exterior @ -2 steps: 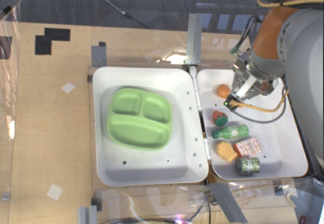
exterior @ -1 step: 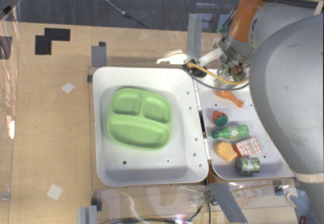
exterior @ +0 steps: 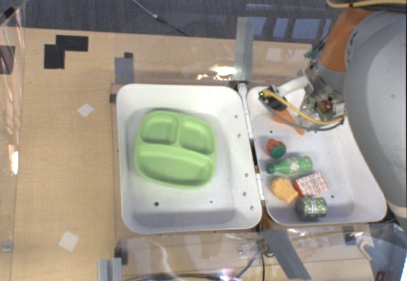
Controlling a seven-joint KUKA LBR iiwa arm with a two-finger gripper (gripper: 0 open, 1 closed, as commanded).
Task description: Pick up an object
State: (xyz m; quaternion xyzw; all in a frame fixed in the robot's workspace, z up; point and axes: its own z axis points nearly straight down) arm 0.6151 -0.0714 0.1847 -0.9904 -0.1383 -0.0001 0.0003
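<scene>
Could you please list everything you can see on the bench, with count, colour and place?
left-hand bin: 1, white, bench
right-hand bin: 1, white, beside it
divided plate: 1, green, left-hand bin
Right-hand bin:
round item: 1, red and green
bottle: 1, green
chunk: 1, yellow-orange
packet: 1, red and white
can: 1, green
stick: 1, orange, near gripper
arm: 1, grey, orange band
gripper: 1, over right-hand bin

My arm (exterior: 381, 95) wears a smooth, rounded pale-grey casing. An orange band (exterior: 341, 41) rings it above the wrist. Below that, small bare-metal fittings.
</scene>
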